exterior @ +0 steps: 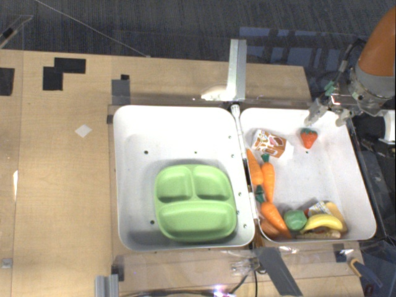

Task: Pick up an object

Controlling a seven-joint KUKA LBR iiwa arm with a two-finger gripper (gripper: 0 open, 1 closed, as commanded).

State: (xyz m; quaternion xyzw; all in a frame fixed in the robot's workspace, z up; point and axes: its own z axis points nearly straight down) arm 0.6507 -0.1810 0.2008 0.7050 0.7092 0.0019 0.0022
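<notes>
My gripper (328,115) hangs over the back right corner of the right bin (346,184), open, with nothing between its fingers (315,112). A small red strawberry toy (309,138) lies on the bin floor just in front of and below the left finger, apart from it. Further left lies a white and orange snack packet (270,144). Two orange carrots (267,178) lie along the bin's left wall, and a third carrot (272,216) is at the front. A green round toy (295,219) and a yellow banana (325,223) sit in the front right corner.
The left bin (133,166) holds a green divided plate (195,202) at its front. A metal post (237,70) stands behind the seam between the bins. The bare floor in the middle of the right bin gives free room.
</notes>
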